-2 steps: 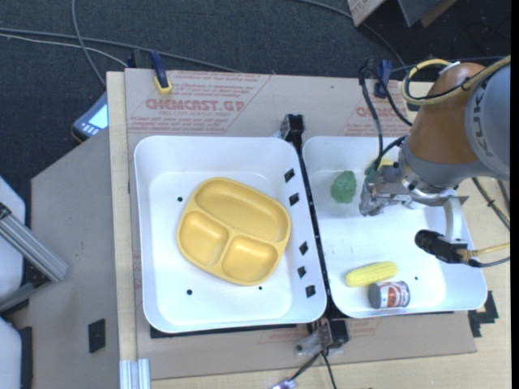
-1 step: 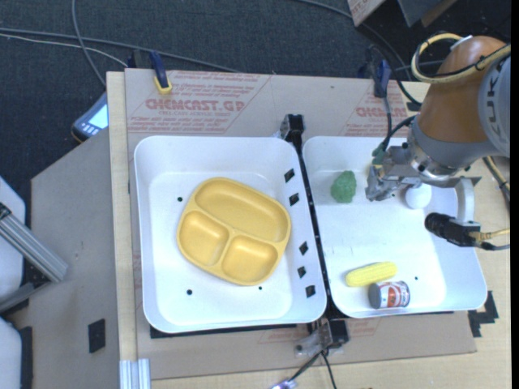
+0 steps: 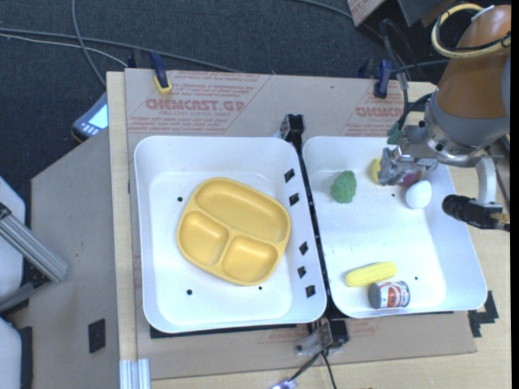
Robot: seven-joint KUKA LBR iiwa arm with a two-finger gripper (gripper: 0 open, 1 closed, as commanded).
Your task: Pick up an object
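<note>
Two glossy white bins [image 3: 154,217], knobbly broccoli [image 3: 344,186]

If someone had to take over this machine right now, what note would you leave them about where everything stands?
Tool: low in the right white bin, at its far side, beside a small yellow object and a white egg-shaped object; grip state unclear.
Also in that bin: green broccoli-like piece, yellow corn cob, small red-labelled can.
Left white bin: yellow divided plastic plate.
Done: no lift visible.
Left: grasp and raise one object.
</note>
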